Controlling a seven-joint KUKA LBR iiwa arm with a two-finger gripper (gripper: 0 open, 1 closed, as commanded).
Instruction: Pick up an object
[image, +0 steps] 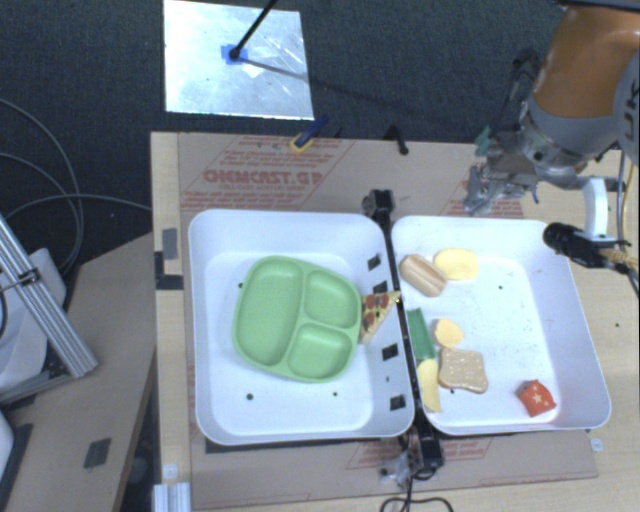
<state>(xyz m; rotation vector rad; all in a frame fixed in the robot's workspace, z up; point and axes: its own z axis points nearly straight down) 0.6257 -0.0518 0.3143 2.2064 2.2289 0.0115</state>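
Bench (170, 470): two white bins | end effector (492, 193) above right bin (585, 330) far edge, finger state unclear | advice: descend centred on toast slice (463, 370).

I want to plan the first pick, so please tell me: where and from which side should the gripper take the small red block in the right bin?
Grip the red block across its two short flat sides, coming straight down from above. It lies flat and alone near the right bin's front right corner, apart from the toast, so the fingers probably have room on both sides.
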